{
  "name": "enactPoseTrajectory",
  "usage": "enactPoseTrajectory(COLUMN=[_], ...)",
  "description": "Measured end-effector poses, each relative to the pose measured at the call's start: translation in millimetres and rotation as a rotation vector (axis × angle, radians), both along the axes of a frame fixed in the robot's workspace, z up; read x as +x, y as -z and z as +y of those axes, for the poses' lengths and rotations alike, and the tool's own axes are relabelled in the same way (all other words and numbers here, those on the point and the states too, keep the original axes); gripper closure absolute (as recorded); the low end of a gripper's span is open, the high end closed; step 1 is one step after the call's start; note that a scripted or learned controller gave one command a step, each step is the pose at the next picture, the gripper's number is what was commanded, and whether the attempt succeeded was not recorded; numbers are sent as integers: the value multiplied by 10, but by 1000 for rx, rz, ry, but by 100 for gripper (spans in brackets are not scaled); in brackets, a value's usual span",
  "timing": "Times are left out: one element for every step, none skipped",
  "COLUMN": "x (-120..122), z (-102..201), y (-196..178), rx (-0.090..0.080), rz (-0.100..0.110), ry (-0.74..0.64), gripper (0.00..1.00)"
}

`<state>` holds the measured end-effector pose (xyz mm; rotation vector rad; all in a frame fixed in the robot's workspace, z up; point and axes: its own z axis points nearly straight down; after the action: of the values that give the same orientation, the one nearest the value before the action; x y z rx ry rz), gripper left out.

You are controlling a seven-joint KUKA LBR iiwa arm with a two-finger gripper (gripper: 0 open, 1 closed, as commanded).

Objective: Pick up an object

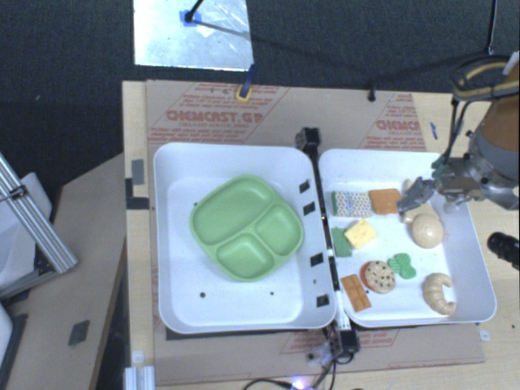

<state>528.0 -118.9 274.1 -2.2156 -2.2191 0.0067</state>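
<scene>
The grey two-finger gripper [416,195] hovers in the right white bin [471,254]; whether its jaws are apart cannot be told. Just below them lies a pale cream egg-shaped object [427,230], an orange cracker-like rectangle [384,201] beside them.

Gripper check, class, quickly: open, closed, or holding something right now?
Gripper: cannot be told; it is above the right bin, beside the egg.

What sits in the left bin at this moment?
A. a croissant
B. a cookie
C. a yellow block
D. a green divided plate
D: the green divided plate lies alone in the left bin, while the croissant, cookie and yellow block are in the right bin.
</scene>
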Motion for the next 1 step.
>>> enactPoseTrajectory(x=[17], z=[-1], y=[-43], rx=[-2], rz=[-9], ry=[-2], gripper=[0])
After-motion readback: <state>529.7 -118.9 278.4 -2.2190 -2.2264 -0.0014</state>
